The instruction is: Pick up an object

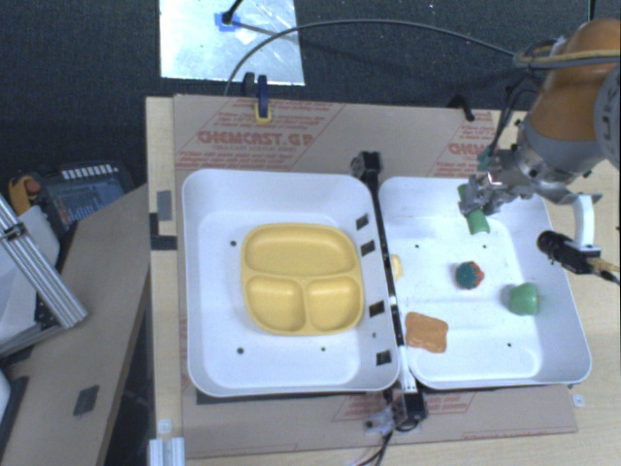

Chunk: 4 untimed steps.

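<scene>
My gripper point(476, 205) is over the far part of the right bin point(558, 357), under the grey wrist and orange band. A small green cylinder point(478, 224) sticks out from between its fingers, and the gripper is shut on it. Nearer the front of the same bin lie a small teal and red ball point(470, 275), a green rounded object point(524, 299) and a flat orange piece point(427, 331). A small yellow bit point(396, 265) sits against the bin's left wall.
The left bin point(209, 260) holds a yellow divided plate point(301, 289). A black divider point(380, 260) runs between the bins. A black fitting point(568, 250) on the arm overhangs the right bin's right side. Cardboard lies under both bins.
</scene>
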{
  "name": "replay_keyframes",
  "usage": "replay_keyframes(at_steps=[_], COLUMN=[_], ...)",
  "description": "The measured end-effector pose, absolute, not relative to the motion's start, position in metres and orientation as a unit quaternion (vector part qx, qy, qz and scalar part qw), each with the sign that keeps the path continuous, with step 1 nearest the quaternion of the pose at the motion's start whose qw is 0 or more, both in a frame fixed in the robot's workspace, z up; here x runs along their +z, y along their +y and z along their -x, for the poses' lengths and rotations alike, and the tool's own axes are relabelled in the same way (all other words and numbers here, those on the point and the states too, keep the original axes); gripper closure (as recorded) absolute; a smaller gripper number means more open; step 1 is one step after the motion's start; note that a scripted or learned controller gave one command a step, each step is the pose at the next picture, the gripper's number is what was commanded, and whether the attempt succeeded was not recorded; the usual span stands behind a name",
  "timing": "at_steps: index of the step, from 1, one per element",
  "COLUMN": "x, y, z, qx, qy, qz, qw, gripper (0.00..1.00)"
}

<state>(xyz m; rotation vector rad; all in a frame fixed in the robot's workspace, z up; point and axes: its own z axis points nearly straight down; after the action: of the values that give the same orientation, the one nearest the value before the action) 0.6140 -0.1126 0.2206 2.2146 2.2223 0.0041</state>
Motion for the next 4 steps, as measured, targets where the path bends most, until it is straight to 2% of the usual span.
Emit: replay_keyframes(at_steps=[1,3,4], x=[0.255,0.255,0.239], y=[-0.113,-0.008,0.054], z=[-0.615,-0.622,-0.622], qx=[0.0013,0.0011,0.0008], qy=[0.709,0.710,0.711], qz=[-0.706,-0.704,-0.703], qw=[0.002,0.001,-0.001], gripper=[1.00,1.00,1.00])
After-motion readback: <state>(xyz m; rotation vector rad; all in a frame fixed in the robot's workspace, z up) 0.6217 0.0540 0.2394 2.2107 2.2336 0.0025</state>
